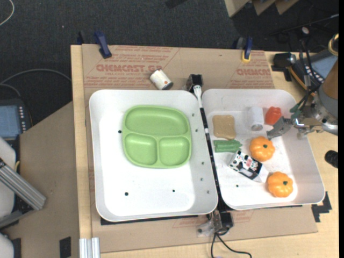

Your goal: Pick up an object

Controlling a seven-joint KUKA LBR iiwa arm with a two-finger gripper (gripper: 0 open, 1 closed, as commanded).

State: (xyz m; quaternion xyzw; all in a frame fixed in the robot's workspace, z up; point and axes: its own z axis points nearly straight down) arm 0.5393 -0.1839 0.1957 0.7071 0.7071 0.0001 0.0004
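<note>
orange pumpkin [262, 148] sits just beside the open, empty hand [288, 127], red pepper [273, 114] near.

We see a green three-part plate [157, 136] lying in the left white bin [107, 187]. Both bins sit on a brown board [129, 63] printed with red lettering. Blue clamps [102, 43] grip the board's far edge, one [246, 48] with yellow on it. A small white cylinder [160, 79] lies on the board, beside a black clip [194, 82].
</note>
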